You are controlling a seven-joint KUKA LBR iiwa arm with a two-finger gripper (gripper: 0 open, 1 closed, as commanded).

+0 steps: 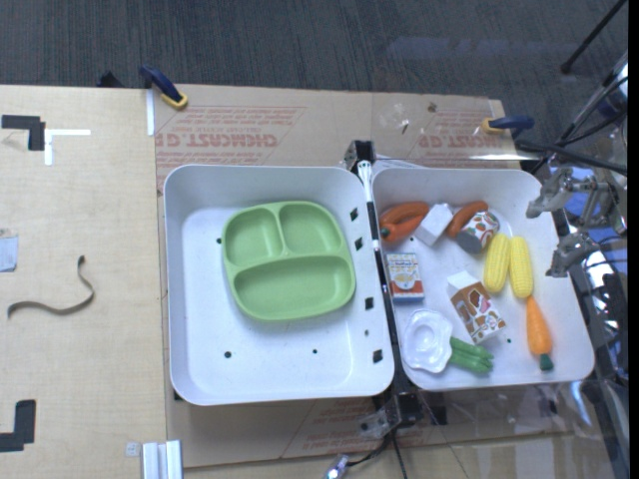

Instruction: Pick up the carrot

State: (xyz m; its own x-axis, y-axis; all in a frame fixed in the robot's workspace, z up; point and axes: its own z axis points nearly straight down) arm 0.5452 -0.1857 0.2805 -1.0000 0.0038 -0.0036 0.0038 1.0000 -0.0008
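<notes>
The carrot (539, 329), orange with a small green end, lies lengthwise by the right wall of the right bin (574, 367), near its front corner. My gripper (551, 233) hangs over the bin's right rim, above and behind the carrot and apart from it. It is open, with nothing between its fingers.
In the right bin there are also two yellow corn cobs (508, 263) just left of the gripper, two orange-red pieces (403, 220) at the back, two small cartons (475, 309), a white cup (426, 339) and a green vegetable (469, 355). A green divided plate (289, 259) lies in the left bin (190, 347).
</notes>
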